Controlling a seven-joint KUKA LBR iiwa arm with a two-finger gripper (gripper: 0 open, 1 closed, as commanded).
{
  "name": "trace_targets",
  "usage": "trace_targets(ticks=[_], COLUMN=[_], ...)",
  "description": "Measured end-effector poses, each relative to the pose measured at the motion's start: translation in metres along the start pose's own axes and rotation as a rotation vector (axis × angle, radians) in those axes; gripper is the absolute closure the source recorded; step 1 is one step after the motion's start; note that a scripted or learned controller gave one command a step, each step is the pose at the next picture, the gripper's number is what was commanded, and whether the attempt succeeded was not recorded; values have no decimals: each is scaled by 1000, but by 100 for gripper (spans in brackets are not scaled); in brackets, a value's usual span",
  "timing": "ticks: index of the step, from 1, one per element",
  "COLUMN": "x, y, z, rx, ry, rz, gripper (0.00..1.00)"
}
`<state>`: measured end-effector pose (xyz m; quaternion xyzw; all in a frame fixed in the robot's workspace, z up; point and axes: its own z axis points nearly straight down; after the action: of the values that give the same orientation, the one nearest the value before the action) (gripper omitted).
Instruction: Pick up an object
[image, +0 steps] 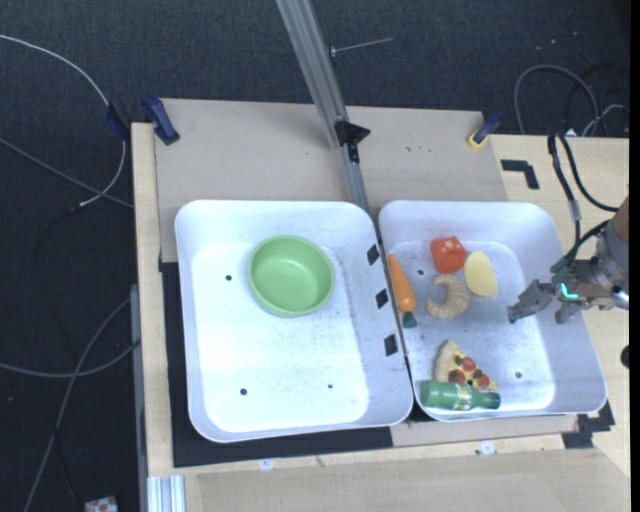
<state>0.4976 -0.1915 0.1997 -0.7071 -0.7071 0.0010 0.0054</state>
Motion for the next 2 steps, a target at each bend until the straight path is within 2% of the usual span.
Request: trace_targets(ticks=[1, 2], x=[0, 3], y=[1, 3], z=[-2, 41], rx=[-4, 3], ry=[-1, 2], rz=[0, 0], gripper=[0, 0])
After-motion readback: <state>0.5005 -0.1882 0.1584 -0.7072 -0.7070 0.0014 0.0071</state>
